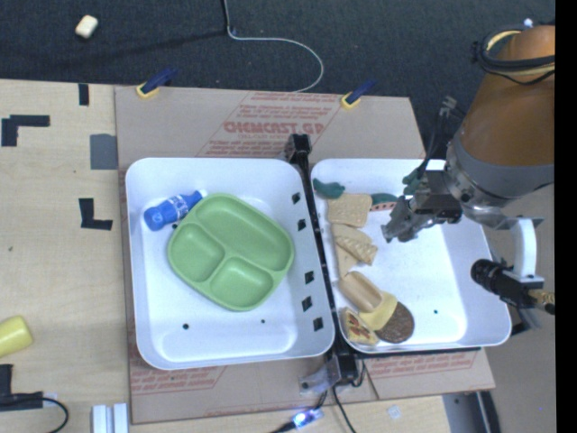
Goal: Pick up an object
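We are seeing even, bright overhead light washing out the white bins, with slightly soft focus.

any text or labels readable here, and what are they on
"CHEMCAST GP", red print, seen upside down on the brown cardboard sheet under the white bins; the smaller red lines around it are too blurred to read.
Blue bottle: no label legible.

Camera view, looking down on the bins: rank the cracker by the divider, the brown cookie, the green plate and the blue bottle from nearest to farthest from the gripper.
1. Cracker, right bin, just left of the gripper.
2. Brown cookie, right bin's near edge, below the gripper.
3. Green plate, middle of the left bin.
4. Blue bottle, left bin's far left corner.
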`<state>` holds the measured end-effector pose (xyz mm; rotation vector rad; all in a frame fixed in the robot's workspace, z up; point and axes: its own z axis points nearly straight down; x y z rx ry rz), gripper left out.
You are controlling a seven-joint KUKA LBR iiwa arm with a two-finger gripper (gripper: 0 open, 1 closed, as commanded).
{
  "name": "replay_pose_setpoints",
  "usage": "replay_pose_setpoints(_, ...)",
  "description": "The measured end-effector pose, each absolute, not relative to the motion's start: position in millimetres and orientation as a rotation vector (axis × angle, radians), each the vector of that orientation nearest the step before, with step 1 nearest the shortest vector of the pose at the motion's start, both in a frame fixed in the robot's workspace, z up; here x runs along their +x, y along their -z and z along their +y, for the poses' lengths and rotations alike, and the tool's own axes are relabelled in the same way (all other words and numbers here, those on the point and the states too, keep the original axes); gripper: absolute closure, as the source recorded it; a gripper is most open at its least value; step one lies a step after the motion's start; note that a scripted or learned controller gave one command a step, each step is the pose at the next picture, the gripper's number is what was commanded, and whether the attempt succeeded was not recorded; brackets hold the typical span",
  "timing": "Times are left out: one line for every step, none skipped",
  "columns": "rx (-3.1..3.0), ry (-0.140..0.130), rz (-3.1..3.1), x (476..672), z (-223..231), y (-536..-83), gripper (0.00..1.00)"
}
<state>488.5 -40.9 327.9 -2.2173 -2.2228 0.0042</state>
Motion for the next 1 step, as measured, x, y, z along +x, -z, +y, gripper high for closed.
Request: replay_pose_setpoints(-2.211, 0.002, -2.231, 483.6, 31.4, -349.1, 1.0)
